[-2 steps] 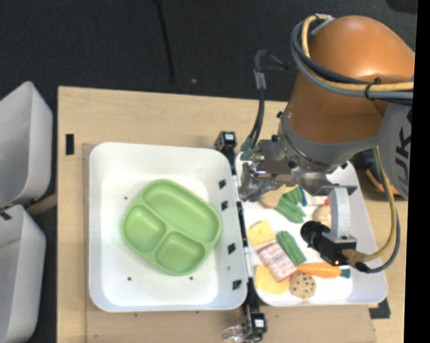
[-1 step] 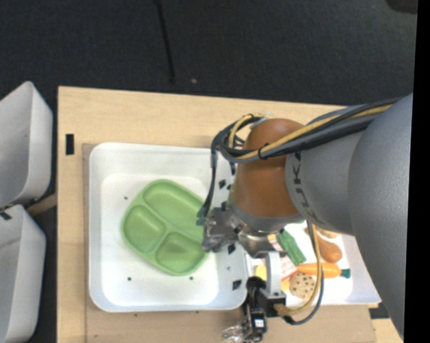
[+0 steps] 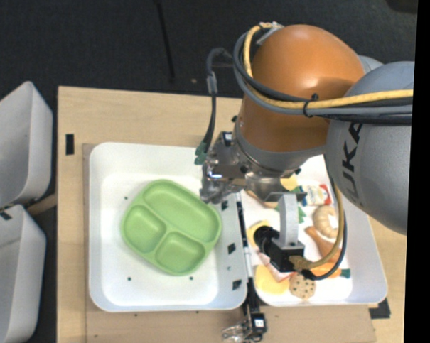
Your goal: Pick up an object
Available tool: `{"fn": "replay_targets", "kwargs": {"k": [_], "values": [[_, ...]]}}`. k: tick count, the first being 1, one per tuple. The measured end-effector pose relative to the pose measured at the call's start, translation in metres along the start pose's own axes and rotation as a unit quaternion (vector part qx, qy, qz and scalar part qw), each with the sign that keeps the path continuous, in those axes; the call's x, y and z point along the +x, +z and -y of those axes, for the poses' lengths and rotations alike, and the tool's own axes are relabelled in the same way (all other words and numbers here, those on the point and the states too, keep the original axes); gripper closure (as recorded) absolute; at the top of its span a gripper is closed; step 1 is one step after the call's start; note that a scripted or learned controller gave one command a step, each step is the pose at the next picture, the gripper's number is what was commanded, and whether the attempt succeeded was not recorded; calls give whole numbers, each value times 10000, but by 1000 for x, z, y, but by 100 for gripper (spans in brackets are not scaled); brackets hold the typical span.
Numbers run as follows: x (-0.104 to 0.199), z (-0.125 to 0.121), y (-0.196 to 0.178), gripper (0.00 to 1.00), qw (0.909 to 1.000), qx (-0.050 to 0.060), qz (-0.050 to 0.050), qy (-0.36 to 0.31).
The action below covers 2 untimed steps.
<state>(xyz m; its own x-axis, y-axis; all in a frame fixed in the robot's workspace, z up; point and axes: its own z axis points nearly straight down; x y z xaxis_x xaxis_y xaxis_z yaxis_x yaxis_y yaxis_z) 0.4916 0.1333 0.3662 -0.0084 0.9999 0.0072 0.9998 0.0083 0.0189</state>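
Leftmost, two white moulded shapes [image 3: 13,151] are cut off by the frame edge and sit off the pale wooden bench [image 3: 75,115]. Next comes the shallow white left bin [image 3: 97,269], whose only visible content is a light green plastic plate with three compartments [image 3: 171,227], lying flat near the bin's right wall and turned at a slant.

Above the plate's upper right rim, over the seam between the two bins, hangs the metal gripper [image 3: 220,182]. It sits under the arm's broad orange band [image 3: 293,85], which covers most of it from this angle. Whether it is spread or closed cannot be told, and nothing is seen held in it. Whether it touches the plate cannot be made out either.

The shallow white right bin [image 3: 367,280] is largely hidden by the grey arm and wrist, and only its lower part and a strip along its right side show. In that part lie several small objects, crowded and partly covered:
- a flat yellow piece [image 3: 267,281] at the front
- a round tan cookie-like disc with dark spots [image 3: 302,287], just beside the yellow piece
- a curved tan-orange croissant-like piece [image 3: 325,223], farther back
- a small jumble of red, white and yellow bits [image 3: 315,195] at the wrist's edge, too small to identify

A pinkish scrap [image 3: 262,260] shows near the yellow piece, mostly concealed.
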Motion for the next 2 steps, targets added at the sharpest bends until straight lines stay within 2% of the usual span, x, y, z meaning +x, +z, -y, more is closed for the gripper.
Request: {"fn": "replay_targets", "kwargs": {"k": [1,2], "values": [[-4,1,-1,100,10000,88,46,-14],[-95,-21,12,100,9999,95,56,86]]}}
